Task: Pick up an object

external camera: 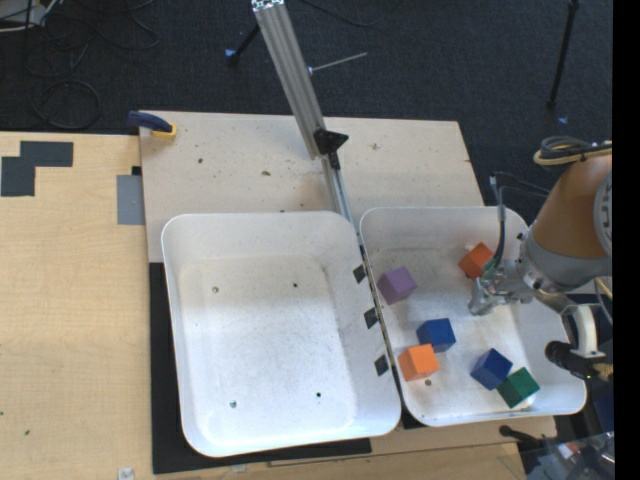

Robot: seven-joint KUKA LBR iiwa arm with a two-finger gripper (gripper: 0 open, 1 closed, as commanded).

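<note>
Green cube (519, 386) sits lower right; the hand (484, 298), fingers' state unclear, hovers beside the orange-red cube (476, 260), probably light, rigid; grip flat opposite faces.

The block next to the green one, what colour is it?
Blue: the block touches the green block, clearest in the camera view.

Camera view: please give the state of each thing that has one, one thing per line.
Purple cube: resting in the right bin, free.
Orange-red cube: on the bin floor beside the end effector, not held.
Blue cube: resting, free.
Orange cube: resting by the left wall.
Second blue cube: touching the green cube.
End effector: low in the bin, finger state unclear.
</note>
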